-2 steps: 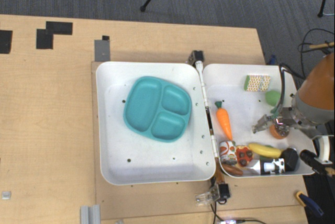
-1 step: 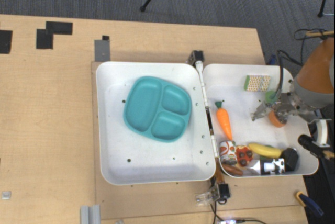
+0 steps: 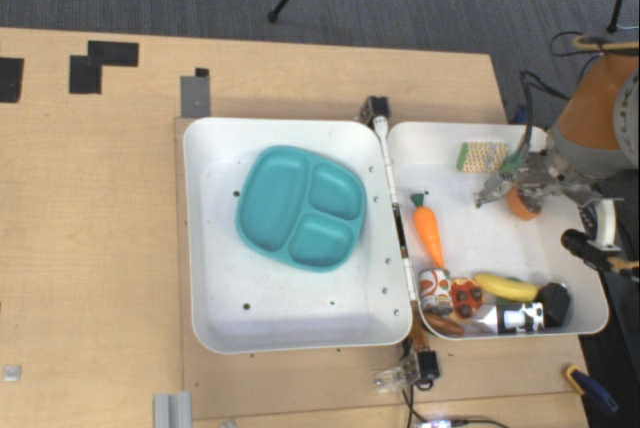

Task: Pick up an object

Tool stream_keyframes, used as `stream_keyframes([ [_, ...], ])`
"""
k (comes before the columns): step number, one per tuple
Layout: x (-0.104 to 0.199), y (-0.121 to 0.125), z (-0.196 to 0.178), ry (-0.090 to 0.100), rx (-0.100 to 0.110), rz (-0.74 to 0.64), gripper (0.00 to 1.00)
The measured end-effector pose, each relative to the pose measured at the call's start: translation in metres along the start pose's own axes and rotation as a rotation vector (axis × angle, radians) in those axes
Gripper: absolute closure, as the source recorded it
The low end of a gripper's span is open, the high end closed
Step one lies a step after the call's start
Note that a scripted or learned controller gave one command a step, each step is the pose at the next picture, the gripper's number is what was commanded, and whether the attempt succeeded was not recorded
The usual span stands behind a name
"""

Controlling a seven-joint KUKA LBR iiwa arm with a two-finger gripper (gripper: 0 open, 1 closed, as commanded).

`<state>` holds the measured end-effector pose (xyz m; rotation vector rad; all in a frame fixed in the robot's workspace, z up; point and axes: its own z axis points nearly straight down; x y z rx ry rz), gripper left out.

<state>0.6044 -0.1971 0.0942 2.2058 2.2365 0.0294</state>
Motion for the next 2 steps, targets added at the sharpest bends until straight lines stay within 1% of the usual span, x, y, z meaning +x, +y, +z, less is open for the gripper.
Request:
stream_keyframes([
  [1, 0.000, 0.019, 0.001, 0.002, 0.005, 0.000, 0.00],
  [2, 0.013, 0.031, 0.004, -0.007, 0.002, 0.001, 0.00],
])
